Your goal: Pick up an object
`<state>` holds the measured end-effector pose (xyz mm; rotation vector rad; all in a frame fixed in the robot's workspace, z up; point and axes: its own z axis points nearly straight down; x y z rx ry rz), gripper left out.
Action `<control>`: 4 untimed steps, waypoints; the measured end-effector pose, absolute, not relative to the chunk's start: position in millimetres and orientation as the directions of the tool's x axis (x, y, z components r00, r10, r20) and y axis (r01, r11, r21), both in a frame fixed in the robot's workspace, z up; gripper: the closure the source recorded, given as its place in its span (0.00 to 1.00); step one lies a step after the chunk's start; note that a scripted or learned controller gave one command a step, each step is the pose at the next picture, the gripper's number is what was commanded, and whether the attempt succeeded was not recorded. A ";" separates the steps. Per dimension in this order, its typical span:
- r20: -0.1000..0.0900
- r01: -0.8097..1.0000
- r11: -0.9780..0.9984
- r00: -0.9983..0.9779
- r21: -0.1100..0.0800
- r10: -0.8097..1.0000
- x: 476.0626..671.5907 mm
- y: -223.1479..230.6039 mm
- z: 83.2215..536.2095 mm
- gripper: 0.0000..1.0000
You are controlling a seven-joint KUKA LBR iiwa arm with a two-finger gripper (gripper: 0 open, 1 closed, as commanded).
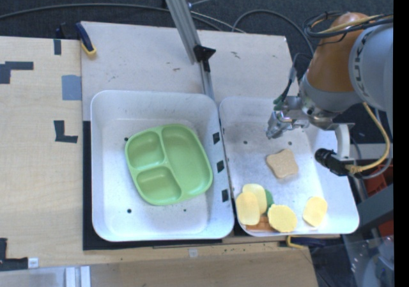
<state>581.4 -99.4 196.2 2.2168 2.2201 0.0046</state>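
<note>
In the right bin point(246, 123) a tan bread-like slice point(282, 164) lies near the middle. Several yellow and orange food pieces point(255, 204) sit along the bin's front edge, with one yellow piece point(315, 210) at the front right. My gripper point(277, 127) hangs over the upper part of the right bin, just above and slightly left of the tan slice. Nothing shows between its fingers.
The left bin point(105, 170) holds a green divided plate point(168, 164). A metal pole point(181, 11) slants down to the seam between the bins. The grey arm point(345, 62) with its orange band comes in from the right. Cables run along the right bin's side.
</note>
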 end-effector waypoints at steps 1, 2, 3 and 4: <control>0.000 1.000 0.001 -0.001 0.001 1.000 581.9 -99.1 213.1 1.00; 0.002 1.000 0.007 -0.007 0.000 1.000 591.7 -42.4 225.9 1.00; 0.003 1.000 0.008 -0.008 -0.001 1.000 592.1 17.7 233.1 1.00; 0.001 1.000 0.007 -0.007 -0.003 1.000 596.6 71.9 220.2 1.00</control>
